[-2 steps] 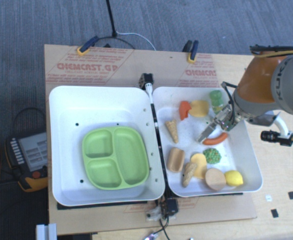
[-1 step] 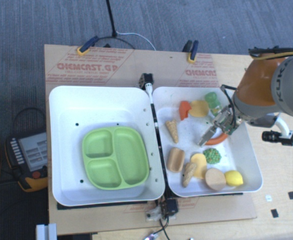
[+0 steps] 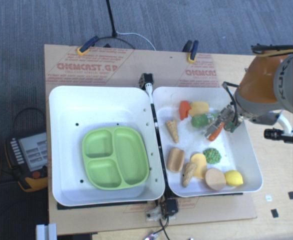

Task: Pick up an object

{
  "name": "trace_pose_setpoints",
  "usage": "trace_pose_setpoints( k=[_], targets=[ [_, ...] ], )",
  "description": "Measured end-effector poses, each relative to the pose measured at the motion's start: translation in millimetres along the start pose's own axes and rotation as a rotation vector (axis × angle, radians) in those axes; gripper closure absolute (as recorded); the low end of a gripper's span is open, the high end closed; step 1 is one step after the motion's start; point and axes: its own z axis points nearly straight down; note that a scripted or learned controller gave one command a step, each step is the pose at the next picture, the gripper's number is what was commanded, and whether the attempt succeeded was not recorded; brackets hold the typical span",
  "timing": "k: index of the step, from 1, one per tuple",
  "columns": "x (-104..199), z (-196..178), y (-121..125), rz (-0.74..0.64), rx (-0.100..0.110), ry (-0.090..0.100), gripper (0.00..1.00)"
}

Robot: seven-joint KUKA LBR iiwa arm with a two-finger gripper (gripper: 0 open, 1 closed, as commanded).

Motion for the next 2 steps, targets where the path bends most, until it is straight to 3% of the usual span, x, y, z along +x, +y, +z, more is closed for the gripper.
trace_pose_setpoints(
  k=[1,2],
  targets=[
    [24,-54,62,0.036,0.008,0.02,1.0],
    [93,-84,53,0.256,0.014,0.022,1.0]
  ],
)
